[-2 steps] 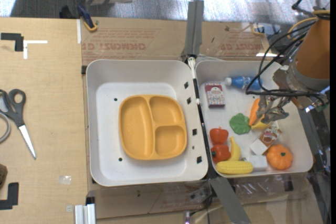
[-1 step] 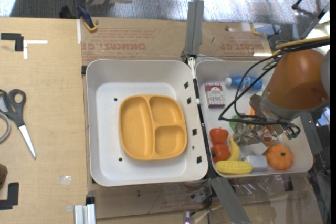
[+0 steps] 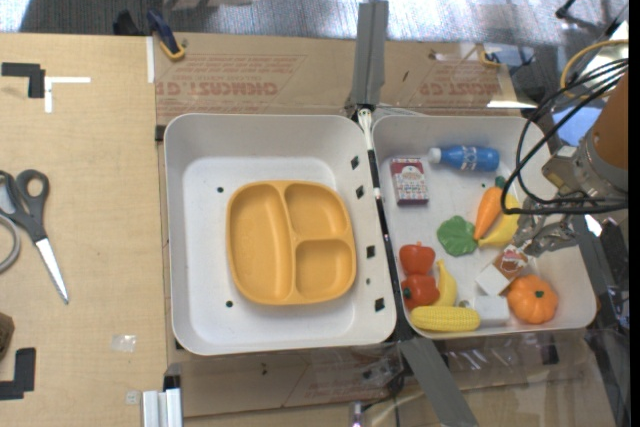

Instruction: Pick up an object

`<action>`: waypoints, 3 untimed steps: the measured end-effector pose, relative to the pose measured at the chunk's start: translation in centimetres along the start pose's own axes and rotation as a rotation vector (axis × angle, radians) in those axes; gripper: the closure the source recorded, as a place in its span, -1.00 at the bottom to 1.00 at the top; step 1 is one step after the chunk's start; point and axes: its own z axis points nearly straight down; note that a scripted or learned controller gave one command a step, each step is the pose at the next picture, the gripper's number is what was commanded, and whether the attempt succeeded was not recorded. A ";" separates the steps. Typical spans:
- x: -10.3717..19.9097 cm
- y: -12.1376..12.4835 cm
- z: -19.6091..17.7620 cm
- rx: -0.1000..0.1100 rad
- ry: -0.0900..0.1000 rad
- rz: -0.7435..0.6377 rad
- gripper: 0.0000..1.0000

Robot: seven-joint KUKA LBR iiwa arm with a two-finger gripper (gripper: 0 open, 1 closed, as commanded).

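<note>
Pincer [image 3: 545, 237]: you see it low at the right bin's [image 3: 420, 130] right side, beside the carrot [image 3: 487, 210]; grip state cannot be told | Right bin: blue bottle [image 3: 466, 157] far, red card box [image 3: 409, 181], green leaf [image 3: 457, 236], red pepper [image 3: 418, 275], corn [image 3: 445, 318] and pumpkin [image 3: 532, 300] near | Left bin [image 3: 190, 245]: yellow divided plate [image 3: 292, 242] | Desk [image 3: 80, 215]: scissors [image 3: 38, 230] far left.

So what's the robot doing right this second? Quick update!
Hand low over right bin, near its right wall, nothing seen in its grip. Carrot and small carton closest. Toys crowded together; pumpkin just below.
</note>
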 end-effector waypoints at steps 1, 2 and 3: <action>-6.2 1.9 7.4 0.001 0.000 0.242 1.00; -11.2 0.5 7.3 0.003 -0.003 0.464 1.00; -12.2 0.4 -9.3 0.001 0.000 0.405 1.00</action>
